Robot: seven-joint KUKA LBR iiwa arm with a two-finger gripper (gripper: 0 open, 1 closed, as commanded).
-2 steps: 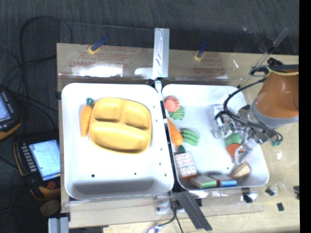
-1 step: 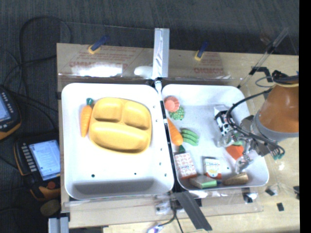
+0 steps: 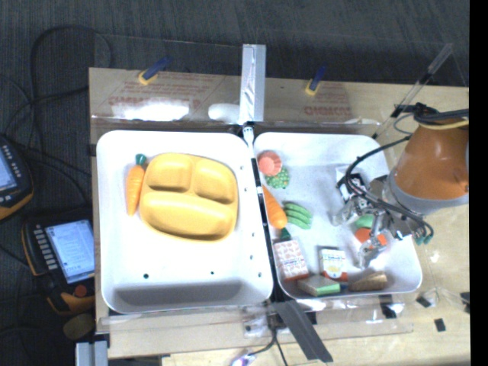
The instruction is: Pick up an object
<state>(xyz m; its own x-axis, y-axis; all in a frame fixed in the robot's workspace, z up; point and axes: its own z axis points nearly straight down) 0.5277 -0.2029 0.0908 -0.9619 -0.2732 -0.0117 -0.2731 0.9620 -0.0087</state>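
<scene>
Two shallow white plastic bins sit side by side on the tan wooden surface (image 3: 450,280). The left bin (image 3: 114,280) holds a glossy yellow compartment tray (image 3: 189,195) with rounded corners, and a small orange toy carrot (image 3: 135,185) with a green top lies just beside the tray's left edge. The right bin (image 3: 408,273) carries the clutter: a round red-orange piece (image 3: 268,162) touching a bumpy green cluster (image 3: 279,178) near the top left, a second tapered carrot (image 3: 274,210) along the divider, a green pea-pod shape (image 3: 298,215), a printed red-and-white carton (image 3: 290,258), a small white box (image 3: 332,261), a flat green block (image 3: 328,287) and a brown rounded log shape (image 3: 367,282) at the front wall. The end effector (image 3: 369,231), metal and wiry under the orange wrist band (image 3: 435,162), is low in the right bin's right half, over a small orange-and-green item (image 3: 368,228); finger spacing can't be told, and no grasp is visible.
</scene>
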